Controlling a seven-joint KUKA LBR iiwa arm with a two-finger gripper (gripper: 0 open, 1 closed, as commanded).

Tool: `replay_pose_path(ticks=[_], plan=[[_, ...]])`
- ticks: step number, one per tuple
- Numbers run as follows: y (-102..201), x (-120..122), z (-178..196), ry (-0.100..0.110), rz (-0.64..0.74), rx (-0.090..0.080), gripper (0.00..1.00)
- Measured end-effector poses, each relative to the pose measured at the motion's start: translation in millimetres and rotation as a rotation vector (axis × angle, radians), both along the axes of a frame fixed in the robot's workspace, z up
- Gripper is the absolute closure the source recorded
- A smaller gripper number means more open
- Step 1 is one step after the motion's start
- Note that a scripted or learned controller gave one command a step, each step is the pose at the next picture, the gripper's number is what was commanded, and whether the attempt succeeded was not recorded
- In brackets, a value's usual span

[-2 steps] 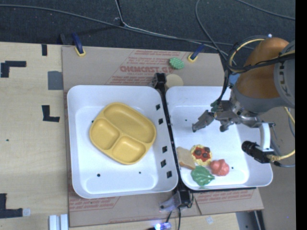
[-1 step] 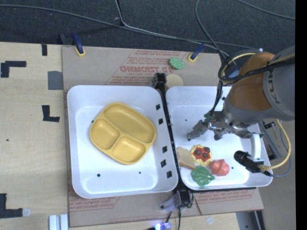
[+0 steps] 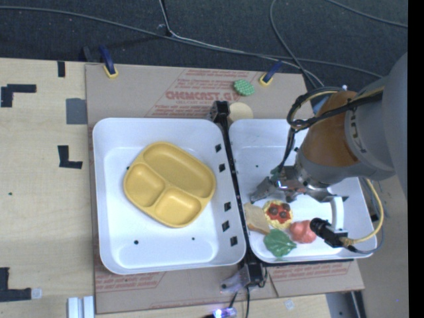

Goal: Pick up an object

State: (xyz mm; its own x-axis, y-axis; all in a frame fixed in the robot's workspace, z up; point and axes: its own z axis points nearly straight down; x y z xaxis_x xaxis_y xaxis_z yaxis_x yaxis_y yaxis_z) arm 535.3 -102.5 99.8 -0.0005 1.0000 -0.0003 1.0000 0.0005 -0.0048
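Grey and orange, the arm (image 3: 351,138) hung over the right bin (image 3: 258,138), while the yellow tray (image 3: 170,184) lay in the left. Its fingers (image 3: 265,189) looked spread and held nothing, just above the pizza slice (image 3: 273,215); lifting remained undone, I judged.

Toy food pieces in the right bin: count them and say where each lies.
3. A pizza slice lies just below the gripper; a red piece sits to its right; a green leafy piece lies by the front wall. The arm may hide others.
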Motion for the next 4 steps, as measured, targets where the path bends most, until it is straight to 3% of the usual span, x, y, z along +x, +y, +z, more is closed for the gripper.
replay_pose_path(ticks=[1, 2, 4], plan=[[0, 0, -15, -0.003, 0.0, -0.001, 0.0], [0, 1, -4, -0.009, 0.0, -0.003, 1.0], [4, 5, 101, -0.009, 0.001, 0.0, 1.0]])
